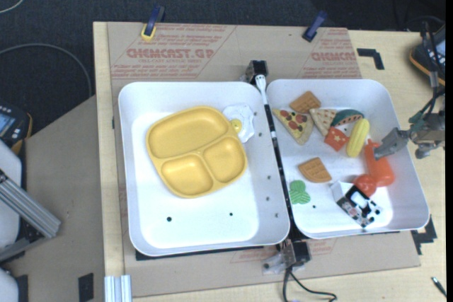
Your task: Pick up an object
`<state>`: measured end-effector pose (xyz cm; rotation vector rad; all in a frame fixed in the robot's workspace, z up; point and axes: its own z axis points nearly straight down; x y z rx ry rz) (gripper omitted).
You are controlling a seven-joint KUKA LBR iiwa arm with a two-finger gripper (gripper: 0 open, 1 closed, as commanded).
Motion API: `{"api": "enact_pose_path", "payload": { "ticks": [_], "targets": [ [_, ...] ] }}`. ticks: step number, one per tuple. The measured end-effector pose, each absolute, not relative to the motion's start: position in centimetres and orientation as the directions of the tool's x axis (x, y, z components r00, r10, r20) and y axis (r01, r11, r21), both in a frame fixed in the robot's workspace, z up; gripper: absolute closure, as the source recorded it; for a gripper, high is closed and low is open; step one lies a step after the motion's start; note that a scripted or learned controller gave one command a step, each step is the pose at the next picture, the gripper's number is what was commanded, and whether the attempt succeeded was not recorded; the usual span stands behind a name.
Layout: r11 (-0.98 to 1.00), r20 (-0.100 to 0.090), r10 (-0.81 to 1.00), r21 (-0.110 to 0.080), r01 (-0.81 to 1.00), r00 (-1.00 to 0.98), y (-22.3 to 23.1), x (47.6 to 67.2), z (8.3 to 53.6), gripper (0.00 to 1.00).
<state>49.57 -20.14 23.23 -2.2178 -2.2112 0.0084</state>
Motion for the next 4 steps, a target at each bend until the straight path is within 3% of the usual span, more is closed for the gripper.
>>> {"api": "enact_pose_path", "payload": {
  "ticks": [1,3,4],
  "targets": [
    [0.0,0.0,1.0,0.0,1.0,0.0,-20.1,49.8,23.7,0.0],
    [0.0,0.004,1.0,-0.006,1.0,0.0,-18.8,49.7,12.3,0.0],
    [0.004,0.003,1.0,0.011,1.0,-0.004,-18.6,50.1,10.8,0.0]
  ]
}}
